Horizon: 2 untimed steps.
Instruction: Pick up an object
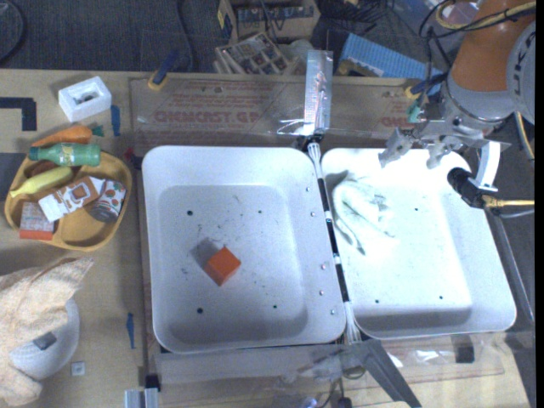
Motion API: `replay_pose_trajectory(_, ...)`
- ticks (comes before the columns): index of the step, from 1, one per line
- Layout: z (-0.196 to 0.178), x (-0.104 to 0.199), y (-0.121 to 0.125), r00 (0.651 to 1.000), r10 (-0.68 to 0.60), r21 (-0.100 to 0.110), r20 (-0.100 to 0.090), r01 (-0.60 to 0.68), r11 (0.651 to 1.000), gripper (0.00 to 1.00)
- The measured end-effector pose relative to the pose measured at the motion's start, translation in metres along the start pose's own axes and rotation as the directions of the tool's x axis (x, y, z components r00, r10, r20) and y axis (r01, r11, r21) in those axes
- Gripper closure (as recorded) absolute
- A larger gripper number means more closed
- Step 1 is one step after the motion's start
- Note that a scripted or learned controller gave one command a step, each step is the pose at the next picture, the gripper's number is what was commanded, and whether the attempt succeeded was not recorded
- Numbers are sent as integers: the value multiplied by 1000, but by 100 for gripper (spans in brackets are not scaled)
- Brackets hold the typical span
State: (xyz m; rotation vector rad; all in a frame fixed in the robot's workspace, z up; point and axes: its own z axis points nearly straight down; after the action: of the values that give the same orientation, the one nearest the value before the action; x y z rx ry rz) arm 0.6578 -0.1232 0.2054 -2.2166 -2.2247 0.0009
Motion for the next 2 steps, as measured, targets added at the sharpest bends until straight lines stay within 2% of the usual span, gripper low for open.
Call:
replay_pose_trajectory(1, 80, -49, 0, 998, -62, 0, 0, 62, 998, 0)
replay_pose_trajectory(2, 10, -64, -6, 1000, -14, -6, 3, 14, 1000, 0)
